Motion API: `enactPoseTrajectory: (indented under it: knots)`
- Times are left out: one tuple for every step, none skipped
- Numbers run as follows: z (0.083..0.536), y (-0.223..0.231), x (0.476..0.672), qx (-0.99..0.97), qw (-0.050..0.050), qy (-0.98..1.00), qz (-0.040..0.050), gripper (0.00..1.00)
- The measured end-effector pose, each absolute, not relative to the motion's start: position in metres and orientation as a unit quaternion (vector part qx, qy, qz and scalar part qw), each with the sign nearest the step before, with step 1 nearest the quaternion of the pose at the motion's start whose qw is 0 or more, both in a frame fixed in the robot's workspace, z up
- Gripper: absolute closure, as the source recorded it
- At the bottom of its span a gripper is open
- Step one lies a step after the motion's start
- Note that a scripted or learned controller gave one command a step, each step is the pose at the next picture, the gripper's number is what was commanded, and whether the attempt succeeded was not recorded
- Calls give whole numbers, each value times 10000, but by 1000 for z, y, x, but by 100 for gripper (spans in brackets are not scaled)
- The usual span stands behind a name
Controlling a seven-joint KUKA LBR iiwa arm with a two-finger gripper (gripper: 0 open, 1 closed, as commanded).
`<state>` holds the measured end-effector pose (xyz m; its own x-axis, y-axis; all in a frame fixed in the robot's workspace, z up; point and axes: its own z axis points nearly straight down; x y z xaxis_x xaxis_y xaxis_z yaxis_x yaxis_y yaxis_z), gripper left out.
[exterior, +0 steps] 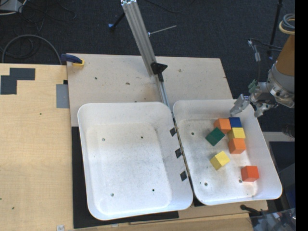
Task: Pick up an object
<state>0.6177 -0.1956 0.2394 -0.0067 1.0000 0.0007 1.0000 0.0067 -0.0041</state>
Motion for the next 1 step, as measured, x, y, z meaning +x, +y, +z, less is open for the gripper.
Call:
enactPoseTrajectory:
  knots:
    - [286, -209, 648, -7054, -23, -7088, -10, 0]
